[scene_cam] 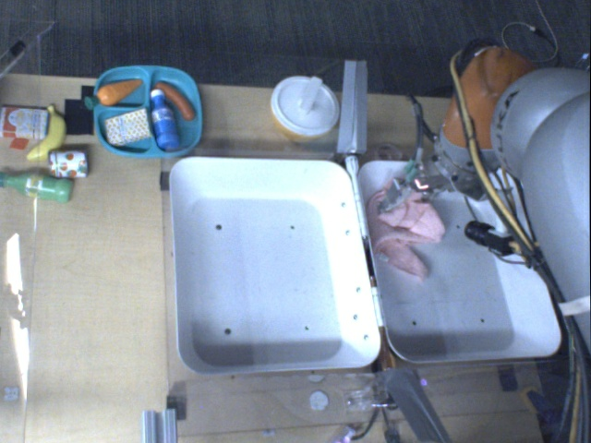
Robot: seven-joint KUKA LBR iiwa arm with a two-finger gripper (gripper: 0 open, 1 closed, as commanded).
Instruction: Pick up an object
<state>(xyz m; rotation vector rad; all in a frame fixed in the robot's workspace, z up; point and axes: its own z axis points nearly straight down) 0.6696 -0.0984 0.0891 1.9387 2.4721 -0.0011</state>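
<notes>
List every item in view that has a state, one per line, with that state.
Pink cloth: crumpled, lying in the right bin near its far left corner.
Gripper: low over the cloth's far edge; grip unclear.
Left bin: upright, beside the right bin.
Lidded cup: upright, lid on.
Blue tray: upright, holding toy food.
Green bottle: lying on its side.
Small can: lying on its side.

Cloth point(406, 232) in right bin point(480, 335), pincer point(411, 185) at its far edge

Pink soft crumpled object point(406, 232), lying flat, right bin's point(480, 340) ten-o'clock corner, stretching toward five o'clock, near the dividing wall
</notes>
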